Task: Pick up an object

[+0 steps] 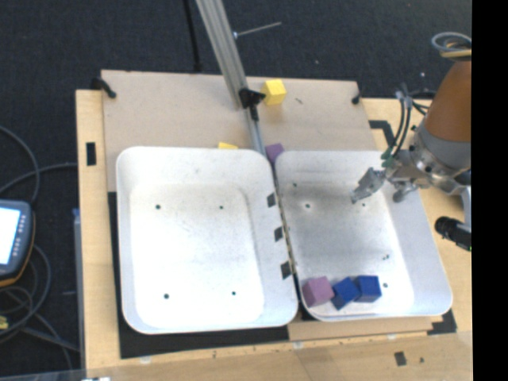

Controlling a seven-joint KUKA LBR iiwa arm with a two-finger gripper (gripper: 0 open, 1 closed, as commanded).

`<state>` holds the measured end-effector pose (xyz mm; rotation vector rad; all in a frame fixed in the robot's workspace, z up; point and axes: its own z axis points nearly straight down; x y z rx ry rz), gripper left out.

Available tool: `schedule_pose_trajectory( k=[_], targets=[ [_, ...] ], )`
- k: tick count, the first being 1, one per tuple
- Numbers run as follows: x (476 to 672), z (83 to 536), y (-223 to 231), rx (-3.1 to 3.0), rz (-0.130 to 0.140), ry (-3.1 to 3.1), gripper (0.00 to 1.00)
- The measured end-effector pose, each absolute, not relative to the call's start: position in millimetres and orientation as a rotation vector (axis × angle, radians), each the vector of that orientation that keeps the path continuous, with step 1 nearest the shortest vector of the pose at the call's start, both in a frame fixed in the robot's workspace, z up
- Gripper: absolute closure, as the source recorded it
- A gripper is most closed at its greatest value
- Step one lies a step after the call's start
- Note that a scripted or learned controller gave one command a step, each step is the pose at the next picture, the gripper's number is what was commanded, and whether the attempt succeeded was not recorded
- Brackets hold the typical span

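I am reaching in from the right, my tool (383,185) hanging over the far right part of the right-hand shallow white plastic bin (413,248). Its two fingers are standing spread, one toward the left, one toward the right, with bare bin floor showing between them; they are pinching nothing.

The likely targets are lying well apart from me, clustered in the near corner of that bin: a small purple foam cube (317,290) on the left, a dark blue cube (345,293) just beside it, and a lighter blue cube (367,287) touching the dark one. I am guessing they are sitting there because the bin floor slopes up at the rim and loose blocks settle against it. Packed that close, they are leaving little room for a finger to slip between.

The left-hand white bin (135,236) is showing nothing but dark specks and a few small holes.

Outside the bins, on the tan wooden table (159,105), a yellow cube (275,91) is sitting at the far side beside a slanted aluminium rail (222,42). A sliver of another yellow piece (228,145) and a pale purple block (274,152) are peeking out behind the far rims; most of each is hidden, so their shapes are hard to call.

My wrist and upper arm are cut off at the right edge.
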<state>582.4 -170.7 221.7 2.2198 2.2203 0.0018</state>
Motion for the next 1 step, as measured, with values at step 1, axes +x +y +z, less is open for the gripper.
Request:
schedule_pose_trajectory(
  k=[1],
  targets=[
    [488.3, 106.4, -167.9, 2.230, -0.008, 2.224, 0.00]
  ],
)
